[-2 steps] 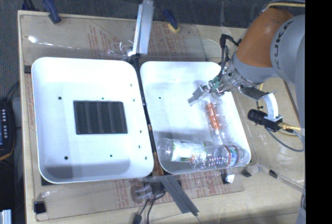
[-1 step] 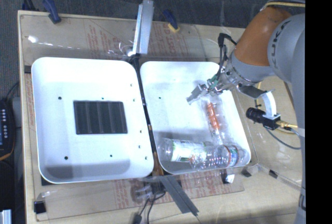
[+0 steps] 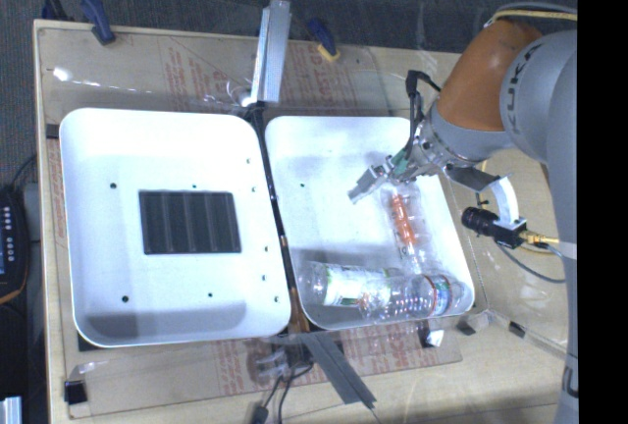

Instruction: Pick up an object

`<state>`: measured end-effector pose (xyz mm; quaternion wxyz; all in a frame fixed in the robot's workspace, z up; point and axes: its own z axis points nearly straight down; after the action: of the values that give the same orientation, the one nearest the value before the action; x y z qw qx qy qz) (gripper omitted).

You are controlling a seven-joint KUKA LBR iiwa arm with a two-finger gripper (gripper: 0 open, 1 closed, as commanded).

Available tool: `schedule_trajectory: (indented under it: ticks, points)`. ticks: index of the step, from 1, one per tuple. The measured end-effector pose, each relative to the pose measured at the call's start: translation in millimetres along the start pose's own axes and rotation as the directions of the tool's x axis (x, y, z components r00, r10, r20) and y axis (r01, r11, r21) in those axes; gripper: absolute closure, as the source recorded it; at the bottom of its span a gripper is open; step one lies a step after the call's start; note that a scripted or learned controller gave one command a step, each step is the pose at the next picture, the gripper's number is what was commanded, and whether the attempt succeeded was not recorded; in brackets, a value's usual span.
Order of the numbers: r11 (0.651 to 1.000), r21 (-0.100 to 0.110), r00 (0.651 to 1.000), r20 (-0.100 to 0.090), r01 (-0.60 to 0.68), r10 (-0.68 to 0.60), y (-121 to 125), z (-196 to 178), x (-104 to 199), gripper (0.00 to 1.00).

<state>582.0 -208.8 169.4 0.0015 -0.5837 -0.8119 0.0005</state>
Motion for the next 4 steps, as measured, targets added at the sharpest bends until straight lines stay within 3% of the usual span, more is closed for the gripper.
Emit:
schedule_trajectory:
  ticks: [1, 2, 3, 4]
  points:
    - [1.000, 0.000, 1.000, 0.000, 0.006, -0.006, -36.9, 63.0, 11.9, 0.00]
    - [0.998, -0.003, 0.998, 0.003, 0.064, -0.064, -45.0, -25.9, 12.3, 0.00]
    - [0.994, -0.001, 0.994, 0.002, 0.114, -0.114, -18.6, 14.0, 4.1, 0.00]
    - [0.994, -0.003, 0.994, 0.003, 0.107, -0.107, -9.7, 9.4, 0.8, 0.00]
